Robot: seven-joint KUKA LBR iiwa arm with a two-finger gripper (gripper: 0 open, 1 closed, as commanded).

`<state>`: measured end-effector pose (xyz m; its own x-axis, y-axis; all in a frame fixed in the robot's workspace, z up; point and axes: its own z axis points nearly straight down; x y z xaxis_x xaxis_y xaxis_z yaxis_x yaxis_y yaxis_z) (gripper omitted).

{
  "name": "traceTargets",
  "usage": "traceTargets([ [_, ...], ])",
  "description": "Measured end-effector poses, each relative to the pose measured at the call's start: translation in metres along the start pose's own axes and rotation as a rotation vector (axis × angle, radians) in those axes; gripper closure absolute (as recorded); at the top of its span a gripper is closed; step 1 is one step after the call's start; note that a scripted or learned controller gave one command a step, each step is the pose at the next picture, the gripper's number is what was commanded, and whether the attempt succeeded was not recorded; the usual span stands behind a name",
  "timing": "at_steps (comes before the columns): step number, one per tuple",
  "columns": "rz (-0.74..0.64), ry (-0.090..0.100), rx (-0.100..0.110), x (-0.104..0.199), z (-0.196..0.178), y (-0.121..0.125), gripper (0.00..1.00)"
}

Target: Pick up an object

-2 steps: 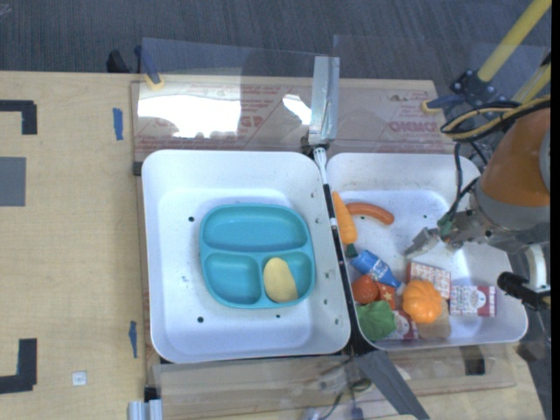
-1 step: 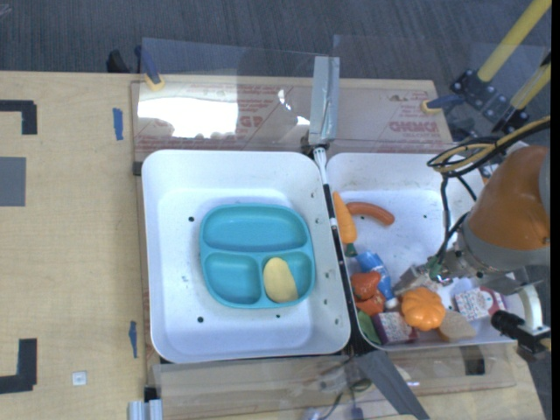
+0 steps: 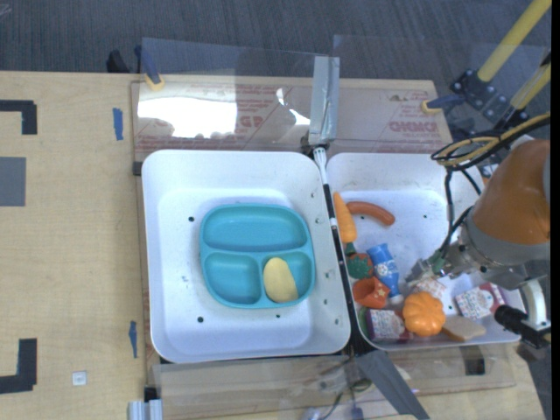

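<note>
Orange ball sits just below-left of tool in crowded right bin; tool grip state unclear. Risk: tool nudges packet or blue carton, pinches two items, or slips off round ball.

Wooden bench apparently bears 2 white bins.

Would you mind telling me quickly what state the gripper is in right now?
Gripper: low over the right bin, among the toy food; whether it is open, shut or holding anything cannot be told.
</note>
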<state>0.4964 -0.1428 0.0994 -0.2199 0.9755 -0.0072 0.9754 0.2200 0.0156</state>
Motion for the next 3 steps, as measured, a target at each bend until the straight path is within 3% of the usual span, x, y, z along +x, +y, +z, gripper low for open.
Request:
traceTargets([
  [1, 0.189, 0.008, 0.009, 0.091, -0.087, 0.044, 1.0],
  [2, 0.195, 0.006, 0.016, 0.088, -0.085, 0.042, 0.0],
  [3, 0.099, 0.005, 0.011, 0.038, -0.001, 0.062, 0.0],
])
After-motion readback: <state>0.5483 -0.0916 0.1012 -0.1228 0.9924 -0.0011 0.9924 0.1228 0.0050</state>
